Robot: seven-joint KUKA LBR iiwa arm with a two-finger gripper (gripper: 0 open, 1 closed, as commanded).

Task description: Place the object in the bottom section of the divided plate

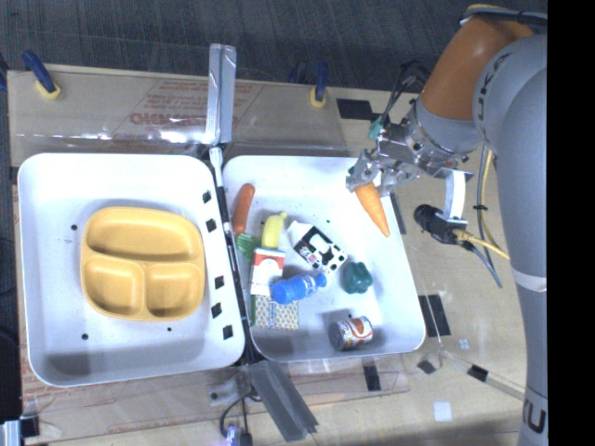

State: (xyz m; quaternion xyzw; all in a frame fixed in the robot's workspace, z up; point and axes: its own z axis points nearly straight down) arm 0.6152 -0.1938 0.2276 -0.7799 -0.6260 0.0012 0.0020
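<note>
Waiting in the left white bin (37, 249), the yellow plastic divided plate (142, 261) has nothing in its sections; over the right bin's far corner, the tool (372, 177) pinches an orange toy carrot (374, 206), lifted, transfer pending.

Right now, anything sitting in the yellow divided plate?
No. The divided plate shows three bare sections; the orange carrot hangs at the tool over the right bin.

The left bin (37, 342) has open floor all round the yellow divided plate (142, 261), widest toward 6 o'clock. The right bin (409, 328) is crowded at its centre and 9 o'clock side, leaving bare floor at 12 and 3 o'clock.
</note>
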